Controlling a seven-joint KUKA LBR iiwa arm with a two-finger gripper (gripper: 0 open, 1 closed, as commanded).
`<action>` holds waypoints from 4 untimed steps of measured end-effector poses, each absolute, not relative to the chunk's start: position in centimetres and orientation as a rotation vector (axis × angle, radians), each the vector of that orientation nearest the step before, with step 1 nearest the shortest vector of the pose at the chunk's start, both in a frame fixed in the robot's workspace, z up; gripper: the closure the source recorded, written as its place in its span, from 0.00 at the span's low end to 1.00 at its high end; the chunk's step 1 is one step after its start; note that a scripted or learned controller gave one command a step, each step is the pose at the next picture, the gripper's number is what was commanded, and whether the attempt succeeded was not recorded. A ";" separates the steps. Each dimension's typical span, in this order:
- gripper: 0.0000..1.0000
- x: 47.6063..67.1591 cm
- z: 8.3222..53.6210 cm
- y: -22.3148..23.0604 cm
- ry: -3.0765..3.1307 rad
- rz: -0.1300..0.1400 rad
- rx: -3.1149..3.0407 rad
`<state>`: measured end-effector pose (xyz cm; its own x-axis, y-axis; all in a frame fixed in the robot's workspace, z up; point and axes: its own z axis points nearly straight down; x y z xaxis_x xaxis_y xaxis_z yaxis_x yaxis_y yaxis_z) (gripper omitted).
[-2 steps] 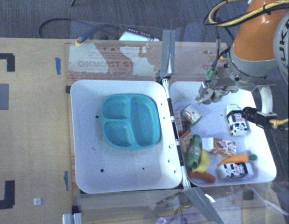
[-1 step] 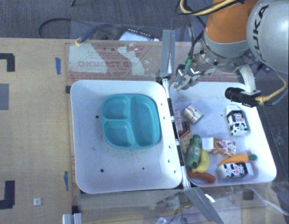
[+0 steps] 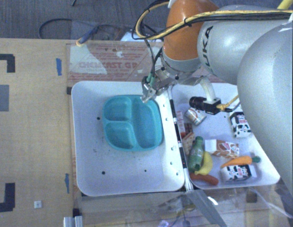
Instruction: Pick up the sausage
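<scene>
Camera view, from above at a slant. Sausage (image 3: 204, 178) low in the right bin (image 3: 267, 171), near that bin's front left corner, red, lying flat just under a banana (image 3: 208, 163) and a green bottle (image 3: 196, 151), close beside a carrot (image 3: 236, 161) and a small milk carton (image 3: 237, 173). Gripper (image 3: 148, 94) up over the left bin (image 3: 84, 141), at the top right corner of the teal divided plate (image 3: 133, 122), well apart from the sausage and across the dividing rims. Likely trouble: crowded neighbours, so a descent slightly off probably lands on banana or bottle; sausage low and round, liable to roll or slip from a pinch; bin wall close, little room on that side. Claw: tips too small and blurred to judge the gap, so cannot tell whether apart or together; nothing seen between them; tips seem to sit at the plate's rim, contact uncertain.
</scene>
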<state>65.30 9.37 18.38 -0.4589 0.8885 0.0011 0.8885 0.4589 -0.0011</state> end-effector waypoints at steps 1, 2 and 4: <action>1.00 66.7 36.1 11.3 -2.708 0.000 -1.595; 1.00 66.6 29.7 18.3 -2.652 0.003 -1.681; 1.00 66.1 21.0 21.9 -2.879 -0.004 -1.260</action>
<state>66.14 21.86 21.04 -0.6784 0.7347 0.0001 0.7347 0.6784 0.0030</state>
